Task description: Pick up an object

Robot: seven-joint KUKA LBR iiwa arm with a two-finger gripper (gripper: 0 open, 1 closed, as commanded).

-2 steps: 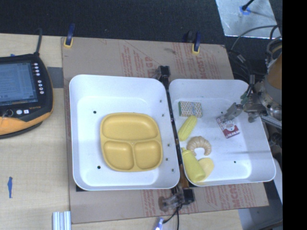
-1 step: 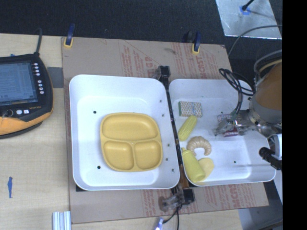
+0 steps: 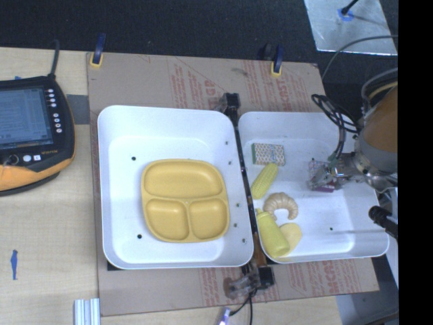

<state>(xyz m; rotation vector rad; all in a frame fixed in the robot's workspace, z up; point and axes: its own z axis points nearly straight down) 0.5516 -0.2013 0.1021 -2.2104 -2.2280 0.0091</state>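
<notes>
One hand (image 3: 323, 177) is hanging low over the right part of the right bin (image 3: 352, 249), with the grey arm (image 3: 379, 131) entering from the right edge of the surface (image 3: 47, 249). Whether the hand is open or closed cannot be told; the view is too blurred there. Nothing is visibly sitting in its grip.

Four loose items are lying in the left half of the same bin, apart from the hand. A croissant (image 3: 282, 204) is lying nearest, toward the bin's middle. A corn cob (image 3: 264, 177) is resting tilted just beside the left wall. A small patterned sponge (image 3: 268, 154) is lying toward the far left corner. A yellow bottle (image 3: 270, 234) is lying against the near left corner, touching a pale yellow piece (image 3: 291, 234) beside it.

A yellow sectioned plate (image 3: 184, 199) is sitting in the middle of the left bin (image 3: 115, 134). A tablet controller (image 3: 30, 131) is resting at the surface's left edge.
</notes>
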